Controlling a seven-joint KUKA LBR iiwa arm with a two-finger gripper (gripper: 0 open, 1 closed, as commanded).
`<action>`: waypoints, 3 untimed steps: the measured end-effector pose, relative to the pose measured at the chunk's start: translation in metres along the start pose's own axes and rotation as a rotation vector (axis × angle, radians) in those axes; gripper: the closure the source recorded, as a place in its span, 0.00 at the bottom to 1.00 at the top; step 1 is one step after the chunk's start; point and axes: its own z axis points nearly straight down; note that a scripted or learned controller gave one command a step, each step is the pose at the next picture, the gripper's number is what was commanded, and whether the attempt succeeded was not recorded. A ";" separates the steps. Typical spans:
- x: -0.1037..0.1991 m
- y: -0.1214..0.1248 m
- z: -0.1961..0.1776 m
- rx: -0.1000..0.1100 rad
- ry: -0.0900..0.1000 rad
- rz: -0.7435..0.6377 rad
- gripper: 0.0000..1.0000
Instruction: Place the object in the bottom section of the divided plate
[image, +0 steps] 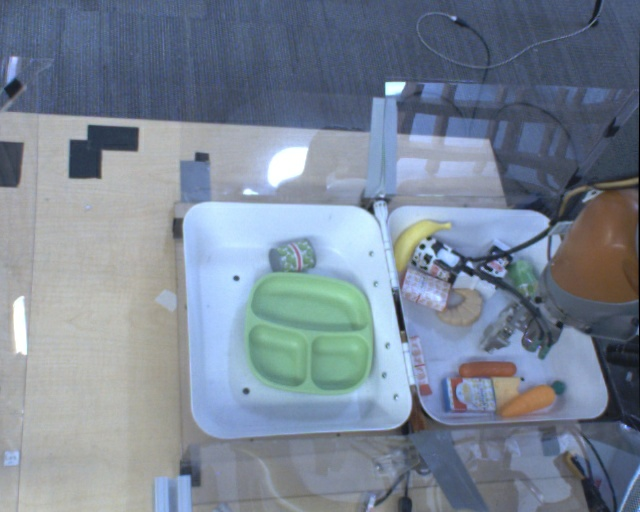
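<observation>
A green divided plate (310, 335) lies in the left bin (212, 330), with one long section at the back and two smaller ones toward the front; all three hold nothing. Just behind it rests a small green, white and red roll (293, 256). My gripper (520, 335) hangs over the middle of the right bin (585, 405), just above a red sausage (487, 369). Its fingers look open, and I see nothing between them.
The right bin holds a banana (415, 240), a red-and-white can (427, 288), a round cookie (463, 305), a black-and-white item (436, 258), a green piece (521, 273), a small box (470, 395) and a carrot (530, 400). The bins' shared wall (393, 300) separates gripper and plate.
</observation>
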 end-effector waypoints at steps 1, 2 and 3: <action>-0.003 0.003 -0.012 -0.005 -0.009 -0.002 1.00; 0.034 0.004 -0.072 0.002 0.010 -0.022 1.00; 0.005 -0.041 0.000 0.000 0.001 -0.082 1.00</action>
